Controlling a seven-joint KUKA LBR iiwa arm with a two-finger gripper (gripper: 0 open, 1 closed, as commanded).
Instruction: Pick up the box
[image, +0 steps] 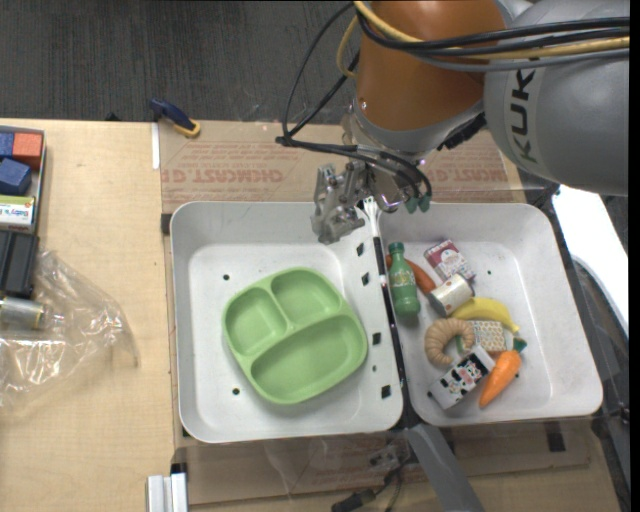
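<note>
A small pink-and-white box (449, 260) lies near the back of the right bin (560, 250). A black-and-white patterned box (465, 378) lies at that bin's front, beside a carrot (500, 378). My gripper (337, 222) hangs over the back edge of the left bin (200, 300), close to the divider between the bins. It sits well to the left of both boxes and touches neither. Its fingers look open, and nothing is between them.
A green divided plate (293, 333) lies in the left bin. The right bin also holds a green bottle (404, 283), a banana (492, 311), a tan ring (446, 340) and a small cylinder (450, 296). Crumpled plastic (60, 320) lies on the bench at left.
</note>
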